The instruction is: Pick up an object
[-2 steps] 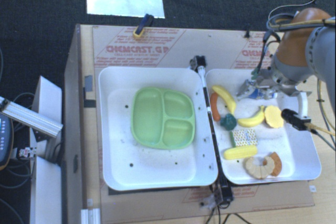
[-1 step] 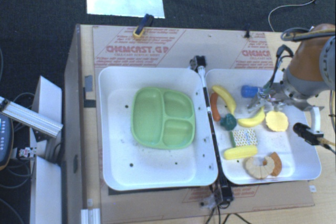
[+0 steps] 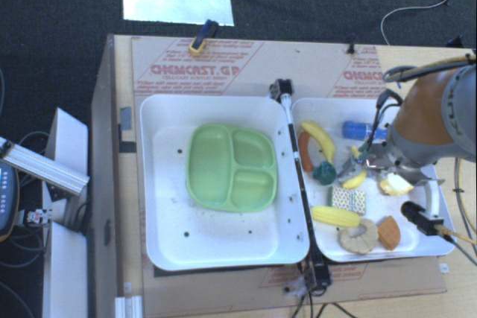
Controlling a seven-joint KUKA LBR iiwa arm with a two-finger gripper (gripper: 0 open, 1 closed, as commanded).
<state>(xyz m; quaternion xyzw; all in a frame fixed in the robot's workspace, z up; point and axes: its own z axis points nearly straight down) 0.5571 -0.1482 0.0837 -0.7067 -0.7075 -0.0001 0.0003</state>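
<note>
Down in the right bin (image 3: 447,246), the gripper (image 3: 367,159) sits low among toy food.
Whether its jaws are spread or pressed together cannot be told, since the arm (image 3: 432,119) covers them. A small yellow piece (image 3: 355,179) lies just below the jaws, perhaps touching them; a teal lump (image 3: 324,173) lies to their left, beside a banana (image 3: 319,140). A blue object (image 3: 356,130) sits just above. The green divided plate (image 3: 231,166) lies well apart in the left bin (image 3: 160,160).
</note>
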